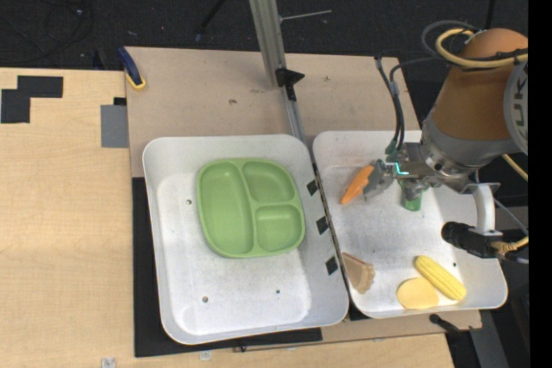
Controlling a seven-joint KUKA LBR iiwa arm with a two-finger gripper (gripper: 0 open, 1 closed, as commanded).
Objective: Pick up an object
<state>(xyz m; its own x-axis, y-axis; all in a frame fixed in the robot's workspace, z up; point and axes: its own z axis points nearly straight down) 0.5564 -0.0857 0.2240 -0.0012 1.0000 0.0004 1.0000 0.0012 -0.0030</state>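
Observation:
My gripper [392, 188] hangs low over the upper part of the right bin [379, 224], below the arm's orange band. Its fingers stand apart with bare bin floor between them, so it is open. An orange carrot [354, 184] lies tilted just left of the left finger [374, 186]. A small green object [412, 202] sits by the right finger, partly hidden under it. Nearer the front of the same bin lie a yellow corn cob [440, 276], a flat yellow round piece [417, 295] and a tan wedge [360, 274].
The left bin [172, 280] holds a green divided plate [251, 208]. A metal post [266, 26] rises behind the bins. Black clips [321, 224] sit on the shared rim between the bins. A black and white fitting [477, 233] juts over the right bin's right edge.

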